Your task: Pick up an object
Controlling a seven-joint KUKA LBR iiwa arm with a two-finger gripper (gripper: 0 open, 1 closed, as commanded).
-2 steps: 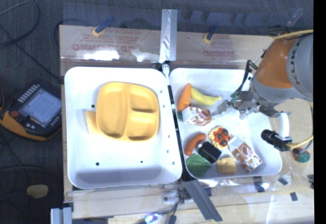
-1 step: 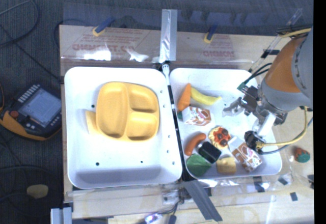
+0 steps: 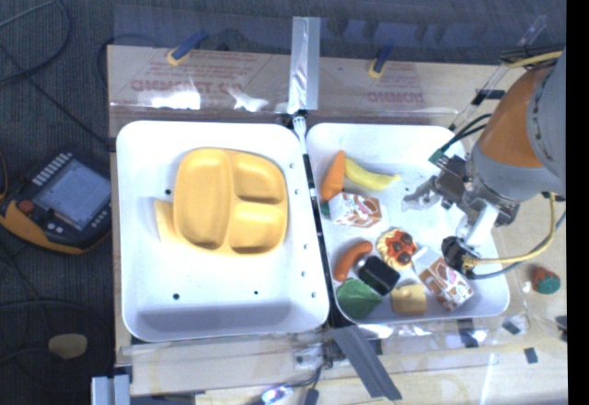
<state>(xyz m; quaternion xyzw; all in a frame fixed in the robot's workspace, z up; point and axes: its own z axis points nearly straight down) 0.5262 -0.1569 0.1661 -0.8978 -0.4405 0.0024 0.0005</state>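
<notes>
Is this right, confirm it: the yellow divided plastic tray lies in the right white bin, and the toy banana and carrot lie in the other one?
Not quite. The camera view shows the yellow divided plastic tray in the left white bin. The yellow toy banana and orange toy carrot lie in the right white bin.
</notes>
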